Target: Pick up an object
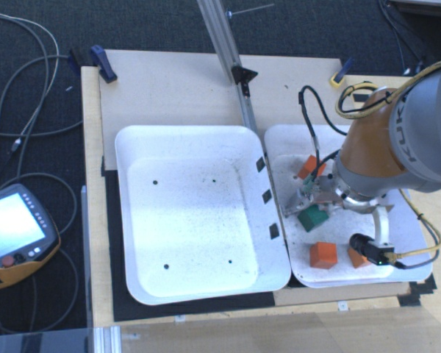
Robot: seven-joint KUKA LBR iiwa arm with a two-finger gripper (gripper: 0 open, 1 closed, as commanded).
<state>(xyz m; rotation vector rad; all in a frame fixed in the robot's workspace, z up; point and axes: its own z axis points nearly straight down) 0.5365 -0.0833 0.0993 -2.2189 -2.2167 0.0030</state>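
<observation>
**In the right bin: a green block beneath the tool**

In the right bin (404,230), near its left wall, a small green block (313,217) is seen lying on the white floor, just below the tool (314,190). Whether the tool is apart or together cannot be told; its lower end is blurred and partly hidden by the wrist, and the block is not seen held. The block is judged to be light, stiff and not fragile, with flat faces; a hold across two opposite flat sides is judged best, since a corner could slip.

Other small blocks are scattered in the same bin: an orange piece (307,167) above the tool, an orange cube (323,255) near the front edge, and another orange piece (357,257) just beside it, partly covered by a black fitting.

The bin floor looks smooth, hard and speckled. The left bin (191,219) lies just beside. Both rest on a pale wooden bench (169,87). Dark carpet surrounds it, with cables and a handheld controller (15,234) at the left.
</observation>
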